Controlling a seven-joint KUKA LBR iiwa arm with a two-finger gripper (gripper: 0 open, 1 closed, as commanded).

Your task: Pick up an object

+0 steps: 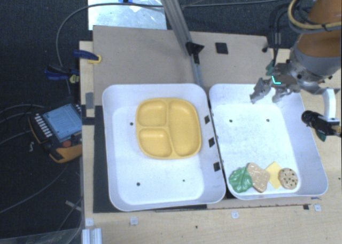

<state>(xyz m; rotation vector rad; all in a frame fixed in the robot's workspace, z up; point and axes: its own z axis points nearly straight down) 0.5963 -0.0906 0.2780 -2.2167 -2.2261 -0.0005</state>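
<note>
Where the right bin (299,147) narrowed toward its near edge, well below the jaws and apart from them, lay four small food pieces in a row: green leaf (241,179), tan toast slice (258,176), yellow cheese wedge (274,173), round speckled cookie (288,178). Ran side to side along the bin's near wall as a row. Leaf touched the toast, toast overlapped the cheese, cheese touched the cookie. Toast lay with its long axis tilted, upper end leaning left; cheese pointed one corner away from the near wall, toward the jaws. Carried no lettering or brand that could be read.

Hung over the far edge of the same bin, gripper (269,92), both fingers visible and spread apart, nothing between them. Showed a small teal light just above the fingers. Rose up and to the right into the grey wrist and the orange-banded arm (320,13).

Sat to the left of the jaws, in the left bin (123,147), a yellow three-compartment plate (169,128), compartments bare. Stood farther left still, off the bench, a small blue-screened device (57,125) with an orange case; writing on it too small to read. Crossed the brown board beyond the bins, a slanted grey pole (179,18). Clipped at the board's left edge, a blue-and-yellow clamp (86,56).
</note>
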